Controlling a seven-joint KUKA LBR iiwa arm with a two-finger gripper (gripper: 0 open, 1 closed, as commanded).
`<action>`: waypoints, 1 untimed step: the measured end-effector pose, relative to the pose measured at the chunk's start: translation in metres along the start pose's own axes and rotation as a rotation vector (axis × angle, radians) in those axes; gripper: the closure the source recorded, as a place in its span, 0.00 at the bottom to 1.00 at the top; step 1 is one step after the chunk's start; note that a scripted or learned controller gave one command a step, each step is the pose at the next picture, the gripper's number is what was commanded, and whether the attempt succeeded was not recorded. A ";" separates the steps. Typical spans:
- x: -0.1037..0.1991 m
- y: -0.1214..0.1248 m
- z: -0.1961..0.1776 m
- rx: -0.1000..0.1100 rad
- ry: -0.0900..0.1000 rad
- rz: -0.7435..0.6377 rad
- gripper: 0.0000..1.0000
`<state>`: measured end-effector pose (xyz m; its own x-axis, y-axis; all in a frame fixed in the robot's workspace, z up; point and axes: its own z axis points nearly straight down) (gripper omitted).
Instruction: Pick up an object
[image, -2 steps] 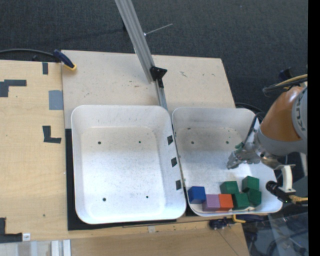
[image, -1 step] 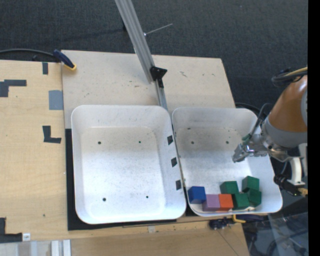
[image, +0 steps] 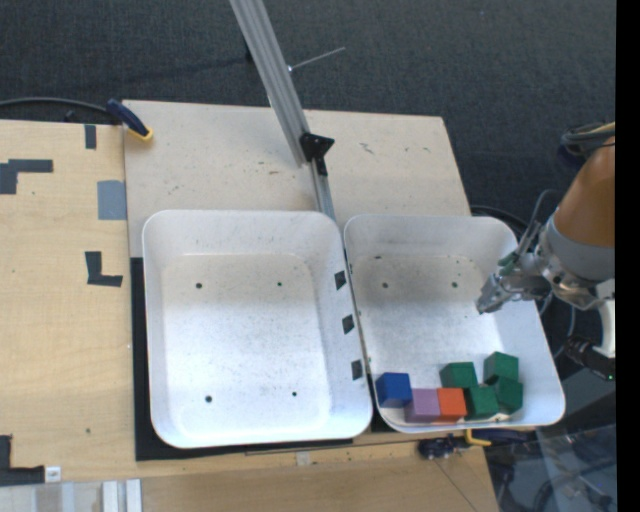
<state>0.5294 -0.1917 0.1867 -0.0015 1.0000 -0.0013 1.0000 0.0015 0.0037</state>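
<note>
Your gripper (image: 495, 297) hovered inside the right bin (image: 420, 240), well above the blocks (image: 455, 392) at its near wall, nothing picked yet; finger state unreadable.

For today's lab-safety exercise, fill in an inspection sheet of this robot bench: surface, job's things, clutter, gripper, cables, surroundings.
Surface: wooden bench bearing left bin and right bin.
Job's things: blue block, purple block, orange block and green blocks clustered in the right bin's near corner.
Clutter: blue-and-yellow clamp at the bench's far edge.
Gripper: gripper over the right bin's right side, holding nothing.
Cables: black cable at far left.
Surroundings: dark carpet; slanted metal rail.
</note>
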 end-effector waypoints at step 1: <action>0.000 0.001 -0.032 0.002 0.001 0.000 1.00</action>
<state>0.5303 -0.1912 0.2184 -0.0017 1.0000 -0.0005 1.0000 0.0017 0.0022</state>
